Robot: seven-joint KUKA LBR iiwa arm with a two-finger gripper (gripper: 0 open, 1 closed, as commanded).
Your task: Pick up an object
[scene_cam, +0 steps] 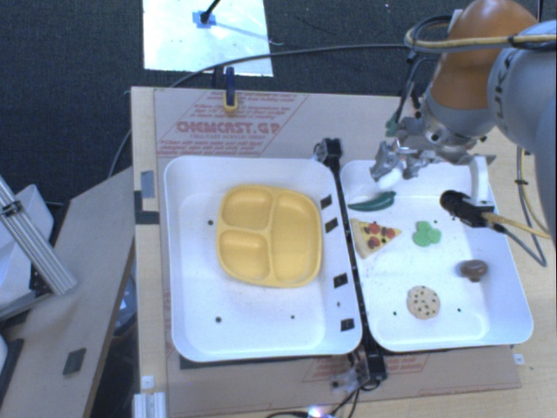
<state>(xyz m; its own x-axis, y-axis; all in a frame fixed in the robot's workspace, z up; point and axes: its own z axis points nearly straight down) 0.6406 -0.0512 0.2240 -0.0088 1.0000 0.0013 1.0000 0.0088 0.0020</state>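
Bench seen from above at a slant. 2 shallow white bins sit side by side on a brown board, joined along a black centre strip.

Near edge, right bin (487, 320): a round tan cookie (423, 302) with dark chips lies closest to the front rim. Just behind and to its right, a small brown lump (473, 270), shape unclear. Further back, a pizza slice (372, 236) lies near the centre strip, point toward the front; to its right, well apart, a small green piece (426, 233), lobed like a clover. Behind the pizza slice, a dark green curved pod (372, 202), likely a pepper or pea pod, lies across the bin near the back left corner.

Left bin (200, 320): 1 yellow divided plate (268, 235) with 3 compartments, roughly central, nothing in it.

Arm: grey with orange band (483, 37), reaching in from the right over the back of the right bin. Gripper (389, 174) hangs at the back left corner of that bin, just above and beside the green pod. Nothing visibly held between the fingers. Whether the fingers are apart or together: cannot tell, the metal parts blur against the white bin. A black cylindrical part (461, 207) with a cable juts out to the right of the gripper.

Far: a white sheet (204, 24) lies on dark carpet beyond the board.
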